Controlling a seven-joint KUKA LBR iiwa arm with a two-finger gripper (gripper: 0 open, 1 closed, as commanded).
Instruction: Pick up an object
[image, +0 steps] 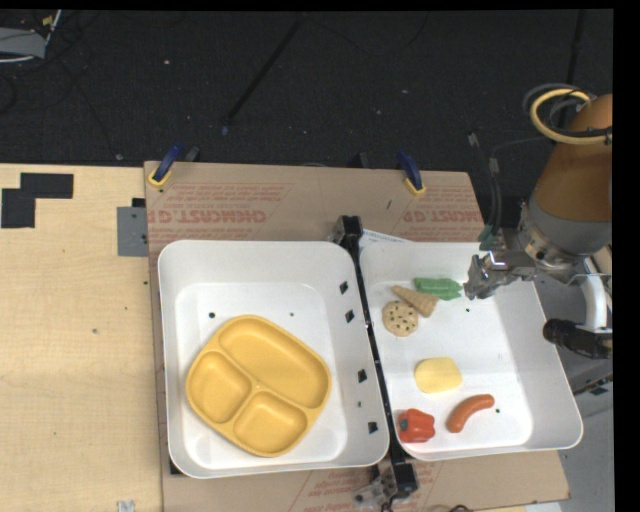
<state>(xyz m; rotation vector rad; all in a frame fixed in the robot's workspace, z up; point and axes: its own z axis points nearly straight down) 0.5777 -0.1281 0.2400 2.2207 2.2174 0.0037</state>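
Right bin (545, 380), contents: green toy vegetable (437, 288) at the far side, touching a tan cone-shaped piece (413, 300); a chip cookie (400, 319) just beside that; a pale yellow block (438, 375) mid-bin; a red pepper (416, 425) and an orange sausage (470, 412) near the front wall. Left bin (200, 270): one yellow divided tray (257, 384). Gripper (479, 280) sits low, just beside the green piece's right end; whether its fingers are spread or closed cannot be told, nothing visibly between them. Handling, judged: all look like light, rigid, smooth plastic play food, liable to slip; grip the green piece across its narrow width.
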